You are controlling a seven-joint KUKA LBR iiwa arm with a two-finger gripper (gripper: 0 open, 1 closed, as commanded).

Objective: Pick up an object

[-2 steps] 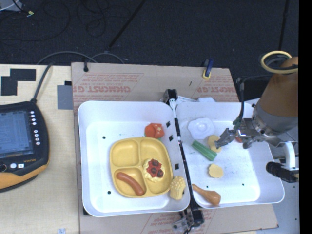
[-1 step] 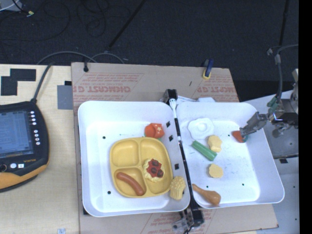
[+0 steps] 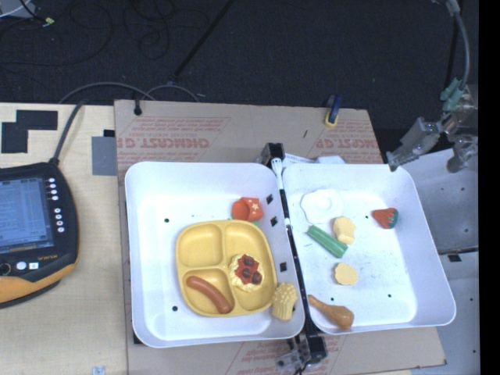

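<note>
The right bin point(image 3: 422, 287) holds a white fried egg point(image 3: 322, 205), a green stick point(image 3: 326, 241), two yellow pieces point(image 3: 344, 230) point(image 3: 346, 273), a red strawberry point(image 3: 385, 218) and a brown drumstick point(image 3: 331, 312). In the left bin point(image 3: 148, 209) lies a yellow divided plate point(image 3: 205, 244) with a sausage point(image 3: 208, 294) and pasta with red sauce point(image 3: 248, 270). A corn cob point(image 3: 284, 301) and a red tomato piece point(image 3: 248, 208) sit beside the plate. My gripper point(image 3: 406, 153) hangs above the right bin's far right corner, away from all the objects.
A teach pendant point(image 3: 31, 225) lies on the bench at the left. Cardboard point(image 3: 234, 135) sits under both bins, with a blue clip point(image 3: 333, 109) at its far edge. Cables run across the dark floor behind.
</note>
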